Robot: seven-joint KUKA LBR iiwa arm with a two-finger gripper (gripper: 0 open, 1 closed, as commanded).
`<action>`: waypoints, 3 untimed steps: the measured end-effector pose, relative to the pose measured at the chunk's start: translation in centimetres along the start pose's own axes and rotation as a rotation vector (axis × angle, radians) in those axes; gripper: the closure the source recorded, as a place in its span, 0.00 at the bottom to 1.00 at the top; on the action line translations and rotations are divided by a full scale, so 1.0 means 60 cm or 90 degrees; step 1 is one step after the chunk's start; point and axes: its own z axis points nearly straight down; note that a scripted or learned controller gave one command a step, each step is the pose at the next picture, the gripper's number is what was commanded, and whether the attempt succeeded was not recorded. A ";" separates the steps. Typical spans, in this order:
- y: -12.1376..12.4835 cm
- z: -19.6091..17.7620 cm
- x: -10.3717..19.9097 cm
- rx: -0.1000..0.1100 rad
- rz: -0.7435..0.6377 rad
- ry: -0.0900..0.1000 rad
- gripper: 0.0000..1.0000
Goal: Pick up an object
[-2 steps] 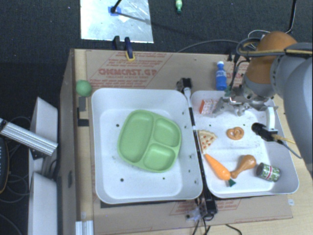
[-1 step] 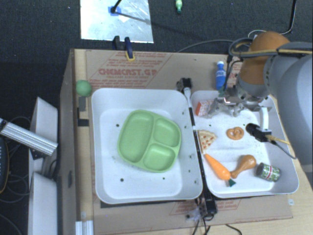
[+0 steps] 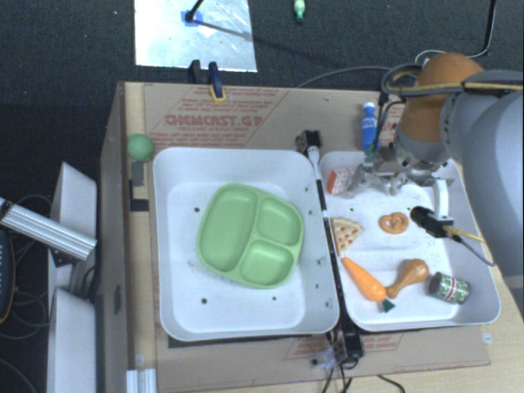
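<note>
Two shallow white bins sit side by side on the tabletop. The left bin (image 3: 180, 301) holds a green divided plastic plate (image 3: 249, 234) at its middle. The right bin (image 3: 483, 297) holds a toy pizza slice (image 3: 345, 234) near its left wall, an orange toy carrot (image 3: 366, 281) in front of that, a pretzel (image 3: 394, 223) and drumstick (image 3: 407, 276) to the right, and a small can (image 3: 449, 287) at the front right.

The two shallow white bins (image 3: 246, 318) look like smooth, faintly glossy plastic. In the left one, the pale green divided plate (image 3: 250, 234) has a matt plastic finish. At three o'clock from it, the orange carrot toy (image 3: 364, 281) looks smooth and plastic. The brown printed board under the bins (image 3: 221, 117) looks like matt cardboard. At twelve o'clock, a silvery sheet (image 3: 192, 23) shines like metal foil.
</note>
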 end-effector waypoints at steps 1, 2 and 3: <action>-0.001 0.000 0.008 0.001 0.000 -0.002 0.00; 0.000 0.002 -0.005 0.001 -0.001 0.006 0.00; -0.003 0.002 0.022 0.004 0.001 -0.003 0.00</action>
